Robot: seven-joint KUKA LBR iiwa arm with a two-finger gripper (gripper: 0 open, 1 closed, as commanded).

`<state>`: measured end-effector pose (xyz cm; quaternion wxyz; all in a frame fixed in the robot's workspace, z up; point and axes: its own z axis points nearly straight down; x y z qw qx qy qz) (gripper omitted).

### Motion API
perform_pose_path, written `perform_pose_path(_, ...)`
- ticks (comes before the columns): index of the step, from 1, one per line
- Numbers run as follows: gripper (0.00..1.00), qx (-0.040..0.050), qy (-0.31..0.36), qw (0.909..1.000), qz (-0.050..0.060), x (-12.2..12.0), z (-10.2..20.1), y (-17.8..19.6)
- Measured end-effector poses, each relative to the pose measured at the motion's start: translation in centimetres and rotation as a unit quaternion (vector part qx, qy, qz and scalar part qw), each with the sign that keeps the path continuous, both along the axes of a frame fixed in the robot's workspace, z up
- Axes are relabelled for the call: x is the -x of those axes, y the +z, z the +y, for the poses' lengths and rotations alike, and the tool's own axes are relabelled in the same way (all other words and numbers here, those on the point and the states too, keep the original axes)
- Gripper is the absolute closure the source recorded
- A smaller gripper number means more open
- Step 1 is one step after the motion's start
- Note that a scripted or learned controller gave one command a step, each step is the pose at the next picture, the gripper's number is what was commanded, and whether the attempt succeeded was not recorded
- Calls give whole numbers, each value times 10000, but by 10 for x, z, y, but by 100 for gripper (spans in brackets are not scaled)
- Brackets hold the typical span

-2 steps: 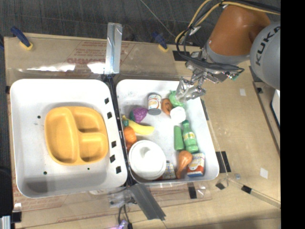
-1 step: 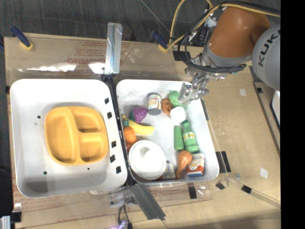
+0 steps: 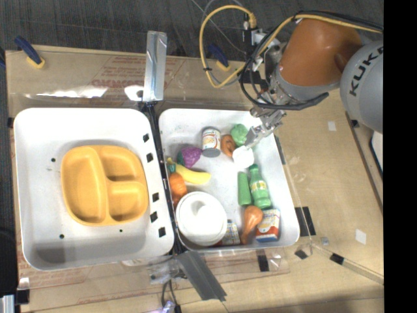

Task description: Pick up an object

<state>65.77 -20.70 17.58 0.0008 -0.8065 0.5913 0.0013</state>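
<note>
Arm's orange band [image 3: 313, 51] sits over the right bin's [image 3: 287, 194] back-right corner, gripper [image 3: 262, 130] just beside the green toy [image 3: 239, 134] at the back edge, toy on its left-bin side; grip state: cannot tell.

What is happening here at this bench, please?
A grey KUKA arm reaches in from the right, and its claw is low over the top of the right bin, which holds toy food: a banana, a green bottle, a small can, a white bowl. The claw sits near a green item. The left bin holds a yellow divided tray.
</note>
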Motion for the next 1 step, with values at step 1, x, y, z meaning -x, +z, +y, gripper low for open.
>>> perform_pose_path(1,100,0,2088,9780,-22,0,14,4)
